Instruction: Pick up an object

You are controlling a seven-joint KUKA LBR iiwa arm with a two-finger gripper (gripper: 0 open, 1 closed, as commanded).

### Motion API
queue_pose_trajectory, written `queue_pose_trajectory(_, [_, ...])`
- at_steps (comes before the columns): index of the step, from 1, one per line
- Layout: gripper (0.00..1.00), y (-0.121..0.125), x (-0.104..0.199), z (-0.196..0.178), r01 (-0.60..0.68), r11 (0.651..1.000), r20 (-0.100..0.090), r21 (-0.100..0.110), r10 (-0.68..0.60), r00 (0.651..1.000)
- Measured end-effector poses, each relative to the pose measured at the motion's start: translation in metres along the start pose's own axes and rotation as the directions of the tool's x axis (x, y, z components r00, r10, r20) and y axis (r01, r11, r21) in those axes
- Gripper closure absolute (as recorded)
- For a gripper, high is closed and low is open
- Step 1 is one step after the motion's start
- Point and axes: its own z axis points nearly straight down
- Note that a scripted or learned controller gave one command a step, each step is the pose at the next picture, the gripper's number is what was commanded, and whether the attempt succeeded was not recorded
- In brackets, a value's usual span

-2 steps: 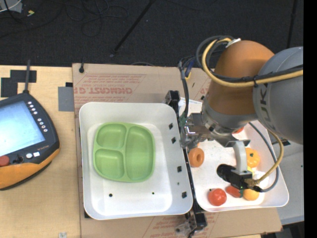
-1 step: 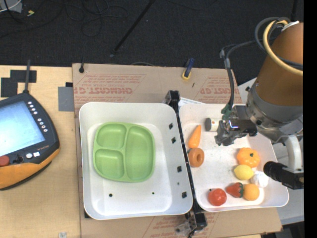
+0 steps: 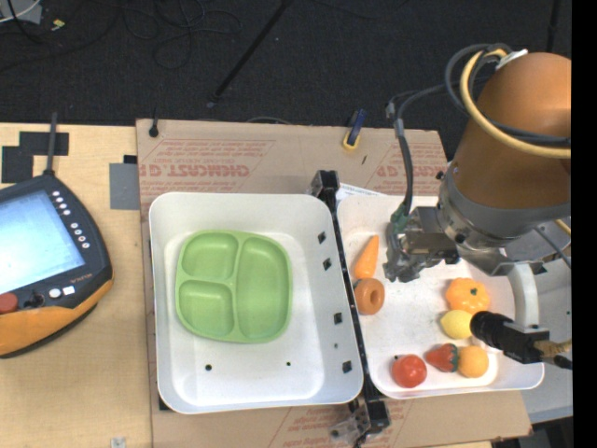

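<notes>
Nearest, tomato (image 3: 408, 371), strawberry (image 3: 442, 357), small orange (image 3: 474, 362) along right bin (image 3: 424, 301) front edge. Behind them, lemon (image 3: 456, 324), pumpkin (image 3: 466, 294). Left of those, orange cylinder (image 3: 370, 297), carrot (image 3: 367, 257) leaning above it. Just right of carrot, gripper (image 3: 406, 258) low over the bin; finger spread and any hold impossible to tell. Left bin (image 3: 187, 381): green plate (image 3: 234, 286).

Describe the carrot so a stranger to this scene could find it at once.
Start at the right bin, the one holding toy food rather than the green plate. Along its left wall, near the divider, lies the carrot, just left of the gripper. It is the only long, tapered orange piece, pointing up and to the right; the orange ring just below it is short and round.
</notes>
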Motion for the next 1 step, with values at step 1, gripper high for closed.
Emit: queue_pose_trajectory(1, [1.0,0.0001,0.0717,-0.0615,0.006,1.0,-0.002,-0.007,-0.006,1.0])
